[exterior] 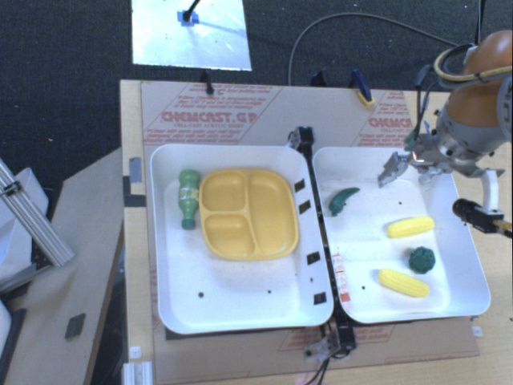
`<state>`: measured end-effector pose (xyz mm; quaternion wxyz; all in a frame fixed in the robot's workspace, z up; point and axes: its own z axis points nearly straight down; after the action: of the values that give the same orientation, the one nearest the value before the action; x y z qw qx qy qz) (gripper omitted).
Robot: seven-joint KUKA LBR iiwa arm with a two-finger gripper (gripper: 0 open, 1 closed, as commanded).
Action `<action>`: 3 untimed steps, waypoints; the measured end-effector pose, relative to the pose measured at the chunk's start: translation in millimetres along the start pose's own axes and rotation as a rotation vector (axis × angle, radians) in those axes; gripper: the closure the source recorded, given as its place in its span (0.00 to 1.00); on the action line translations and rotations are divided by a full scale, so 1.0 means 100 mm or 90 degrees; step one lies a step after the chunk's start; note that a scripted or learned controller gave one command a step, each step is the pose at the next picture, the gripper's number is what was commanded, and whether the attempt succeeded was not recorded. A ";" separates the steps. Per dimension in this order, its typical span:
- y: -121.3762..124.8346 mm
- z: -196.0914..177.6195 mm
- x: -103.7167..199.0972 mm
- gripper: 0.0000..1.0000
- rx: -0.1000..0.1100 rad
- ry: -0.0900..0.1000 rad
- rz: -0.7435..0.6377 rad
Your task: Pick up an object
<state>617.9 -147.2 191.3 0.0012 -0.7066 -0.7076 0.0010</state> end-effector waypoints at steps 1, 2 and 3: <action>0.06 0.46 -0.05 0.00 -0.001 0.000 0.000; -0.01 1.05 -0.01 0.00 0.000 0.000 0.000; 0.02 0.90 -0.02 1.00 -0.005 -0.001 0.000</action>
<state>619.4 -148.9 101.1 -0.0026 -0.7066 -0.7076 -0.0013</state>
